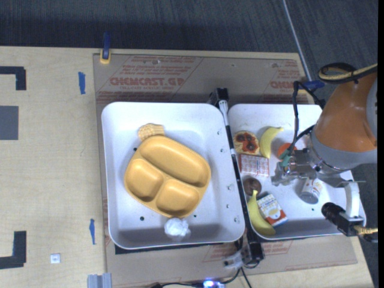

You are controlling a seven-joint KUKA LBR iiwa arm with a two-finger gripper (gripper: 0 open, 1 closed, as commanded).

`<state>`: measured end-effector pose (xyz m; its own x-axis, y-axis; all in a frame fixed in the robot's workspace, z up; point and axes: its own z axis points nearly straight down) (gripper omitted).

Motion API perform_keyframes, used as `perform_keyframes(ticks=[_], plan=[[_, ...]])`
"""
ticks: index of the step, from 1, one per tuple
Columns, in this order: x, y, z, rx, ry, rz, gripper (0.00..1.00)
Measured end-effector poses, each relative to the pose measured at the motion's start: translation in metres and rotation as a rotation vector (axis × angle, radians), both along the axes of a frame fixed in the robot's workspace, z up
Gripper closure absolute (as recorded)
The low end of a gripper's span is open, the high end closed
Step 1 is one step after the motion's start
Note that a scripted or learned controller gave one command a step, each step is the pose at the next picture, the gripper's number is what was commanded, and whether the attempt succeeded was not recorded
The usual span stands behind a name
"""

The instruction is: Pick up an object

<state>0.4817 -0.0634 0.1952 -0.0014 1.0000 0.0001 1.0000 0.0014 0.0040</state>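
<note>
Arm covering right bin, fingers blurred, grip unreadable, banana part-hidden

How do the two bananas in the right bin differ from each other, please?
The upper banana lies near the bin's far wall in full view, its tip greenish; the lower banana lies by the near wall, partly covered by a small carton. The upper one looks shorter. Both are yellow, curved and lie flat.
</note>
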Motion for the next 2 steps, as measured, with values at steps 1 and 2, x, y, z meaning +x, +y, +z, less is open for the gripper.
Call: perform_keyframes(ticks=[1,2], plan=[[0.008,-0.049,-0.092,0.0,0.005,-0.002,1.0],[-0.002,0.02,-0.01,0.0,0.002,0.0,1.0]])
